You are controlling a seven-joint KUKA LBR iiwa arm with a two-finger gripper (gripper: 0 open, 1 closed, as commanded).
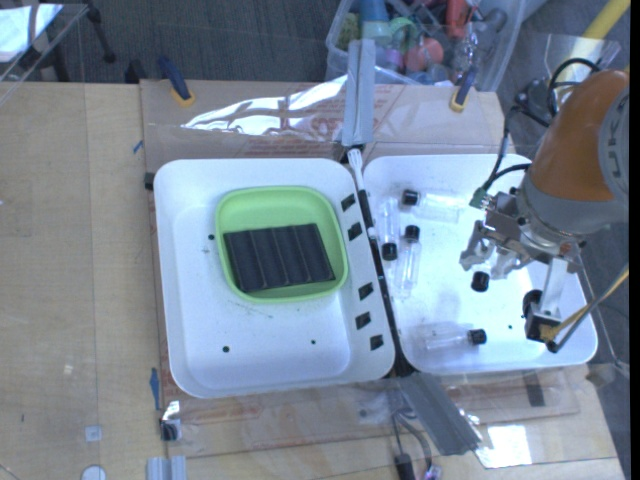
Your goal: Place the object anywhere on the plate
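Over the right white bin (575, 353) the gripper (490, 263) is poised, its state indiscernible; clear black-capped vials (452, 338) are scattered below, the green square plate (232, 216) well leftward.

Two shallow white bins (185, 368) side by side on a wooden tabletop (70, 268), a black divider strip (372, 268) between them, crinkled clear plastic sheet (270, 118) behind the left bin, a clear tub of colourful toys (430, 18) at the back.
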